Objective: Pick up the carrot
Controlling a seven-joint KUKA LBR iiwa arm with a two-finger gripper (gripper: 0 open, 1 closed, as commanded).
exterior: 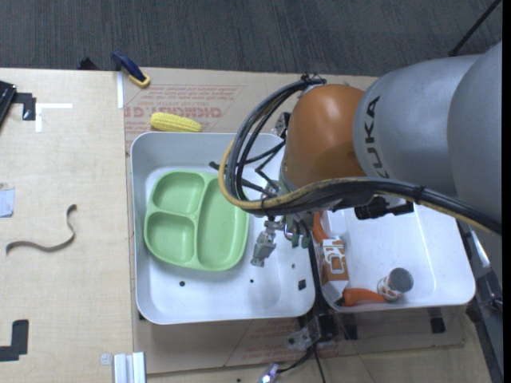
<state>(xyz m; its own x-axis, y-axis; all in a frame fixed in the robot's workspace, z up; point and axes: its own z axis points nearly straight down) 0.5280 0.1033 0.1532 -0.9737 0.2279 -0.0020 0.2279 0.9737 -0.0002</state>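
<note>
One carrot [363, 297] lies well right of the empty, parted end effector [263, 250].

The grey arm [415, 126] reaches in, its pincer [263, 248] pointing down, holding nothing.

Arm over the bins, carrot down in the right one.

The gripper [264, 244] hangs over the left bin [207, 306], just right of the green divided plate [196, 220], nothing between its fingers. The carrot [363, 297] lies by the right bin's [447, 294] near wall, beside a small can [396, 282] and an orange carton [334, 262]. A corn cob [175, 122] sits on the bench behind.
</note>
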